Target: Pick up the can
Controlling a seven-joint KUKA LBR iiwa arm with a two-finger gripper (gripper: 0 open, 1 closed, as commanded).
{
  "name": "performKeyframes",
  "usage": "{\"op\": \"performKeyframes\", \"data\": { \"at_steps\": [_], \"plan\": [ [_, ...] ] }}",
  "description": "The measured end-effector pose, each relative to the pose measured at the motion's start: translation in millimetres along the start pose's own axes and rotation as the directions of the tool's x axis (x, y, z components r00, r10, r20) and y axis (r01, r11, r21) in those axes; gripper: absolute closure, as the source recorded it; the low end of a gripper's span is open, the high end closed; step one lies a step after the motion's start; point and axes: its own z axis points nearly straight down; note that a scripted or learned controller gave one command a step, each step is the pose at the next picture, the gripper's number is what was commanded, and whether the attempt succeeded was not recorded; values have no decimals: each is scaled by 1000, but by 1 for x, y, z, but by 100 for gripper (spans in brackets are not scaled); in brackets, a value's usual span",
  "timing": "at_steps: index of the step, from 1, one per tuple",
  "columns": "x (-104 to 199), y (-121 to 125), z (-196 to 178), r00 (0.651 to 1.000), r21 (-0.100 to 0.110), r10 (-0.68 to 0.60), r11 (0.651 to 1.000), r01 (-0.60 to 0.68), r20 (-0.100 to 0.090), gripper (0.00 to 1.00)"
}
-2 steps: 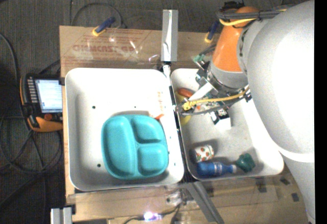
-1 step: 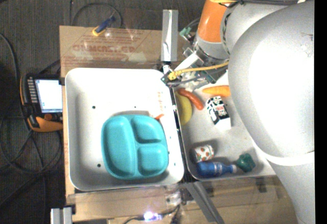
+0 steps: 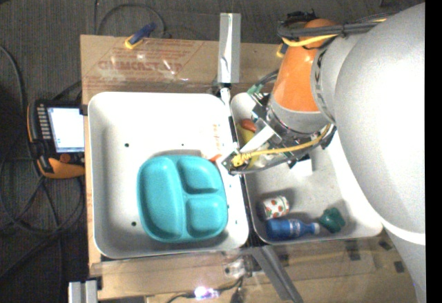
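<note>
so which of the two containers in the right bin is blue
The bottle lying by the right bin's lower edge; the can just above it is white with red markings.

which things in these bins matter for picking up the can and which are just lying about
For the job: can, in the right bin.
Lying about: blue bottle and dark green thing, in the same bin; teal divided plate, in the left bin.
</note>
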Motion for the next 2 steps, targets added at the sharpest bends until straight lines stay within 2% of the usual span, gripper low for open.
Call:
{"op": "performKeyframes", "data": {
  "at_steps": [1, 2],
  "plan": [
    [70, 1, -163, 926, -1, 378, 926, -378, -3, 100],
    [42, -61, -21, 921, -2, 389, 921, -389, 1, 100]
  ]
}}
